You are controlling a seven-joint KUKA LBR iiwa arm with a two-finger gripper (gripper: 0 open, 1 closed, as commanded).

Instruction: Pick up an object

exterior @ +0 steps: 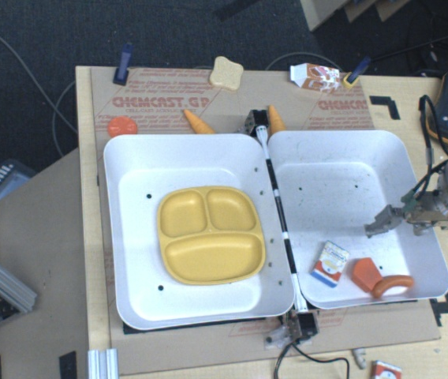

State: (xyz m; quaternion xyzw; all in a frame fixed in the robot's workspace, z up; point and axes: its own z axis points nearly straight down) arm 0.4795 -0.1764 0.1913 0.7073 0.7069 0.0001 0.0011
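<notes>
The end effector hangs over the right bin, near its right wall; can't tell if it's open or closed, too blurry. Nothing visibly in it. An orange cup lies tipped near the front edge, with a small carton just beside it. The left bin has a yellow divided plate.

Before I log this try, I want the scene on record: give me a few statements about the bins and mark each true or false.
1. The yellow divided plate lies in the left bin. True.
2. The orange cup stands upright. False: it lies on its side in the right bin.
3. The small carton lies beside the orange cup. True.
4. The gripper holds the small carton. False: the carton lies on the bin floor, apart from it.
</notes>
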